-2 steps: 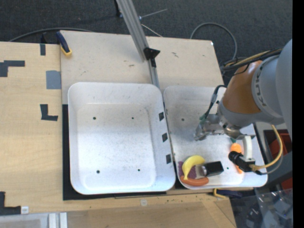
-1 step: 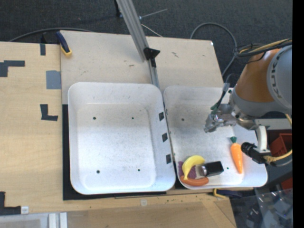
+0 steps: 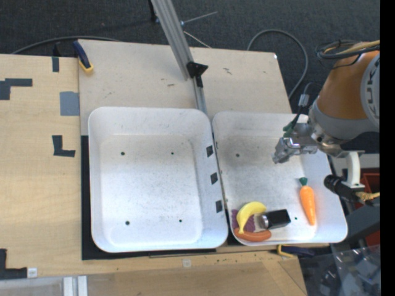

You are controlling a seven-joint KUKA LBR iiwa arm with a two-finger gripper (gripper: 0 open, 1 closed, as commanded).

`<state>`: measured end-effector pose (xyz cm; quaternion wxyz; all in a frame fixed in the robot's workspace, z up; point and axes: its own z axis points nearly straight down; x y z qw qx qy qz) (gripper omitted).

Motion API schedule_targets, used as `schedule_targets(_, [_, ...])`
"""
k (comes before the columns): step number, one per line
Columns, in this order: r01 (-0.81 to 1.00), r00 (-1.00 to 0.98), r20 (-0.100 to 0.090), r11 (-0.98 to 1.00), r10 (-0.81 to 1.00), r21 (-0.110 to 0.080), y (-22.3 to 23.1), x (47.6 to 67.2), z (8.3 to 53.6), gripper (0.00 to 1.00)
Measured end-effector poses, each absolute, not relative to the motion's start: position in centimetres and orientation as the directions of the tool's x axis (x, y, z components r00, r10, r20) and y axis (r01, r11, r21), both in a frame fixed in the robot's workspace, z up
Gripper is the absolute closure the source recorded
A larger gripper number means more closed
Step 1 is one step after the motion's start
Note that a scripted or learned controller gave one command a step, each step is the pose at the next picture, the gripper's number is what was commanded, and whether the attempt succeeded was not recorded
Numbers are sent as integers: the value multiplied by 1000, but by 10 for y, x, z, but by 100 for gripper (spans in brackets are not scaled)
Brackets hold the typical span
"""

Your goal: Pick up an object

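Note:
In the right bin (image 3: 247, 134), a carrot (image 3: 308, 203) lies near the right wall with its green tip toward the back. A yellow banana (image 3: 249, 212), a red sausage-like piece (image 3: 253, 234) and a small black block (image 3: 277, 218) bunch together at the front edge. My gripper (image 3: 284, 151) hangs over the right bin's back right part, above and left of the carrot, with nothing seen between its fingers.
The left bin (image 3: 148, 177) sits beside the right one, with black clips along the shared wall. A grey metal pole (image 3: 179, 36) slants across the bench at the back. A blue and yellow clamp (image 3: 83, 57) lies at the bench's back left corner.

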<state>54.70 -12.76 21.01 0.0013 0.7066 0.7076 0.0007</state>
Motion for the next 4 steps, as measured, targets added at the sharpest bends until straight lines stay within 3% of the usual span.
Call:
schedule_targets(3, [1000, -7, 2, 7, 1000, 0, 32, 595, 232, 100])
schedule_targets(4, [1000, -6, 2, 6, 1000, -1, 78, 597, 235, 100])
